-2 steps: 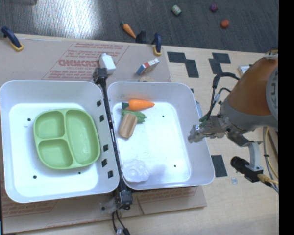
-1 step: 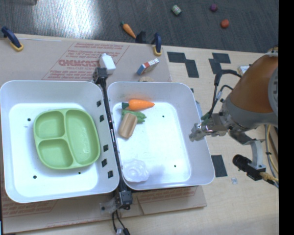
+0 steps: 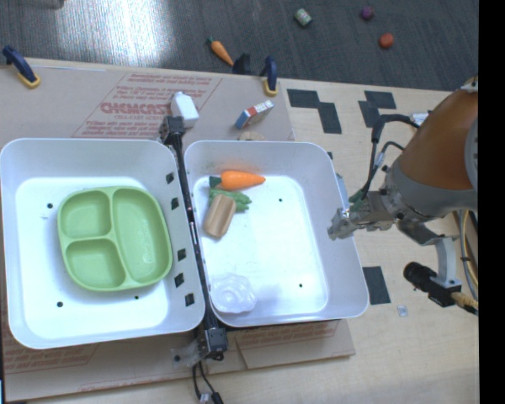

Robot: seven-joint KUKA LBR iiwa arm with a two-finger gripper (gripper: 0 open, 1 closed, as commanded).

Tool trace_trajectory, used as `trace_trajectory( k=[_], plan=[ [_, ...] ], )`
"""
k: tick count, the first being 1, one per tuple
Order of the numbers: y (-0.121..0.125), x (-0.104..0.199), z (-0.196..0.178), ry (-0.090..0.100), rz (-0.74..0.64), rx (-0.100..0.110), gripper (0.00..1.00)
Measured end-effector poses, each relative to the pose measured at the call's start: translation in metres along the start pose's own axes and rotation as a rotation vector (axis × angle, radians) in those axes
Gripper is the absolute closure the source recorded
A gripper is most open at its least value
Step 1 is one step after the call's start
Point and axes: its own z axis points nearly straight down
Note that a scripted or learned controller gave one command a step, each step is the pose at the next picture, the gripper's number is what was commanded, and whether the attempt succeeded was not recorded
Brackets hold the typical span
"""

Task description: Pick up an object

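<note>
Your hand sits at the right rim of the right-hand shallow white bin, low and just over the edge; whether it is released or clenched you cannot tell from this angle, and nothing is visibly grasped in it. Behind it the grey arm with its orange band leads off to the right.

Everything worth picking lies to the hand's left, across the bare floor of that bin. The orange toy carrot rests near the back left corner, its long axis running roughly left to right, so in my judgement a grip across its width would suit. Just beside it, nearer you, lies a tan rounded block, tilted on a slant from back right to front left, touching a small green leafy piece. A clear crumpled plastic item sits at the front left corner.

The left bin holds a green divided plate, well apart from the hand
</note>
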Motion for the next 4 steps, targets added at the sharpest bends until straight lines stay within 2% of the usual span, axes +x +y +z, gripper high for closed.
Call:
trace_trajectory(
  k=[1, 2, 3, 4],
  plan=[
    [0.001, 0.000, -0.010, -0.001, -0.005, -0.002, 1.00],
    [-0.014, 0.000, 0.001, 0.001, 0.008, 0.003, 1.00],
    [-0.012, 0.000, -0.009, 0.000, 0.003, 0.002, 1.00],
    [-0.014, 0.000, 0.005, 0.001, 0.008, 0.004, 1.00]
  ],
)
